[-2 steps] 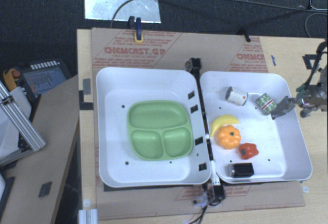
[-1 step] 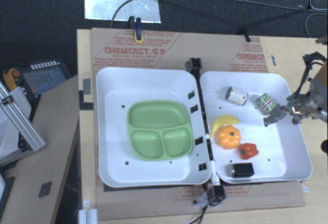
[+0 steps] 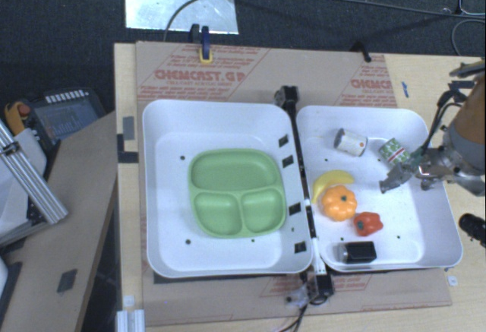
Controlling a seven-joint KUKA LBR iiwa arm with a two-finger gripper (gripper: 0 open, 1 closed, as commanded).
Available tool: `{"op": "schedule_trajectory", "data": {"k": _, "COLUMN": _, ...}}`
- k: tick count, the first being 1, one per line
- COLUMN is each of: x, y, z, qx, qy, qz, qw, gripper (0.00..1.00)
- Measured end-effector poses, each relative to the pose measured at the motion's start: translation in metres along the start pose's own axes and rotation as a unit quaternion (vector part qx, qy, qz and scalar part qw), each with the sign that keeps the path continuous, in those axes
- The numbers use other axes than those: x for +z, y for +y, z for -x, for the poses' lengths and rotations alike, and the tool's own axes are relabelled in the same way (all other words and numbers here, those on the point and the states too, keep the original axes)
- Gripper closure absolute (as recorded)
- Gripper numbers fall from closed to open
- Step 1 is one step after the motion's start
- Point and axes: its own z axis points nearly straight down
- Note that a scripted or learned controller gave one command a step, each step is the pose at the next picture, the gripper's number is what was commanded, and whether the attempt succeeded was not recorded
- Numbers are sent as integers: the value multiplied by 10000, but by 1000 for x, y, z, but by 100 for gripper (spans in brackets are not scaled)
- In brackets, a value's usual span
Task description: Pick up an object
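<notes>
Two white bins (image 3: 220,116), one green tray (image 3: 235,192)

Tray (image 3: 231,192) in left bin (image 3: 163,171); pumpkin (image 3: 339,202) in right bin (image 3: 433,239).
</notes>
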Motion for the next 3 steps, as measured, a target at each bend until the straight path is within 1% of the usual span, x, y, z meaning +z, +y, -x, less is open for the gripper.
{"op": "schedule_trajectory", "data": {"k": 1, "x": 55, "y": 9, "z": -5, "qx": -2, "qy": 4, "qz": -5, "qw": 10000, "gripper": 0}}
{"op": "schedule_trajectory", "data": {"k": 2, "x": 41, "y": 10, "z": -4, "qx": 0, "qy": -15, "qz": 29, "qw": 10000, "gripper": 100}}
{"op": "schedule_trajectory", "data": {"k": 3, "x": -23, "y": 10, "z": -5, "qx": -15, "qy": -19, "qz": 53, "qw": 10000, "gripper": 100}}
